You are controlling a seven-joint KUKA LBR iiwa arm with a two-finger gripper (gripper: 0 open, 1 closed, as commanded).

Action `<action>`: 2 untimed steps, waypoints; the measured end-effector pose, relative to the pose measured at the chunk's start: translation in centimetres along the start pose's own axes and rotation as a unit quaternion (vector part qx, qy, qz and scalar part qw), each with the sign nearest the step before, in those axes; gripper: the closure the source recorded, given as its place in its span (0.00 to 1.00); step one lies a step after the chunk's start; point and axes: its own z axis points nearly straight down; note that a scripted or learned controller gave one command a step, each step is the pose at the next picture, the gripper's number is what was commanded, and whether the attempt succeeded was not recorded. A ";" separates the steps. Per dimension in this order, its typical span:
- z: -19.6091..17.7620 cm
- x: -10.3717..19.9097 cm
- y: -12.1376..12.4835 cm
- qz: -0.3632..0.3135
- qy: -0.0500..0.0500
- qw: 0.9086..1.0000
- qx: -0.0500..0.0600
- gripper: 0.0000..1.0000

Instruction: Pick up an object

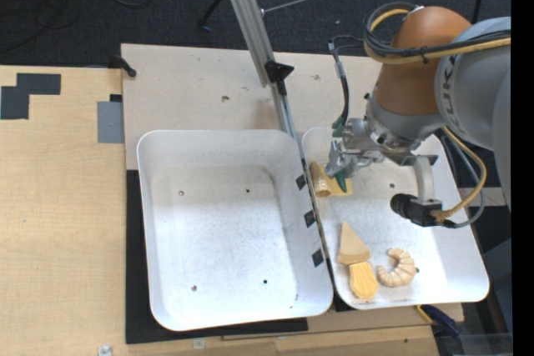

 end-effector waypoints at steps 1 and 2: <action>0.8 5.4 0.3 0.000 0.000 1.000 0.001 1.00; 1.1 10.8 0.7 0.000 -0.001 1.000 -0.001 1.00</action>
